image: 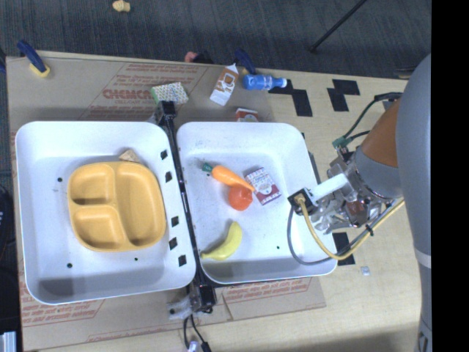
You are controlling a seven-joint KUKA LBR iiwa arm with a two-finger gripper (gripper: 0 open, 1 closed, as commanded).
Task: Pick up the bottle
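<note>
2 shallow white plastic bins are seen side by side on the bench. The left bin [40, 160] is taken up by a yellow plastic plate with 3 compartments [117, 204]. In the right bin [289, 156], an orange carrot with a green tip [227, 174] is laid at a slant, with a round orange-red fruit [239, 198] touching it just below and a small red carton [262, 185] right beside both. A yellow banana [226, 242] is found nearer the bin's front edge, well apart from those.

The small blue plastic bottle [262, 83] isn't in either bin. It's lying on its side on the bench past the far rim of the right bin, with a small white-and-brown carton [224, 85] just to its left.

The gripper [343, 213] is parked off the right rim of the right bin, well apart from the bottle. Whether it's open or closed can't be told from this angle, tbh, and nothing is seen held in it.
</note>
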